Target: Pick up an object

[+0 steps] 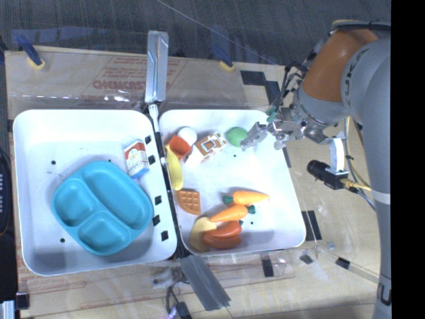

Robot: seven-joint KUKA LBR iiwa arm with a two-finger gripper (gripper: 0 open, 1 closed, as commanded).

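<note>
Now, the scene by its parts:

Arm: grey, with an orange band (330, 64) above the wrist, coming in from 3 o'clock over the upper right corner of the right bin (282, 208).

Gripper (255, 136): low over the right bin's 1 o'clock corner, pointing toward 9 o'clock, just beside the green ball (236, 136).

Fingers: too small and blurred to read — I cannot tell whether they are apart or together, and nothing shows between them.

Green ball: in the right bin at about 1 o'clock, lying on the floor of the bin, close to the gripper's tip.

Small printed box (210, 145): left of the green ball, near the bin's top edge.

White egg (187, 135) and orange-red piece (178, 145): at 11 o'clock in the right bin, touching each other.

Banana (174, 167): along the right bin's left wall, at 9 o'clock.

Waffle (188, 201): just below the banana.

Two carrots (250, 196) (228, 212): near 5 o'clock, one above the other.

Red and yellow pieces (216, 234): at 6 o'clock — pressed against the bottom wall.

Left bin (40, 131): holds a blue divided tray (101, 207) toward 6 o'clock and a small carton (136, 158) at 2 o'clock, just beside the tray's upper edge.
</note>
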